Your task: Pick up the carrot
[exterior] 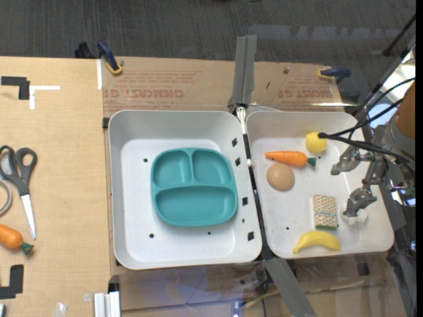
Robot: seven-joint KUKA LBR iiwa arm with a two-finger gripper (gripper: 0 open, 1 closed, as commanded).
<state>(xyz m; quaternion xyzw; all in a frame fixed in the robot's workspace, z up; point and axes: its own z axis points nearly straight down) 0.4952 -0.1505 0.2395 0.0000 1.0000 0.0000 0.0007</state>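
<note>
The carrot (287,157) is orange with a green stub. It lies on its side in the right bin (370,243), near the bin's back left. My gripper (353,185) hangs over the right part of that bin, well to the right of the carrot and apart from it. Its two metal fingers (345,162) stand apart, open, with nothing between them.
Around the carrot lie a yellow lemon (316,142), a tan egg-shaped thing (280,177), a patterned small box (324,211) and a banana (316,242). The left bin (125,243) holds a teal divided plate (193,187). Scissors (20,177) and a second carrot (10,236) lie on the bench at the left.
</note>
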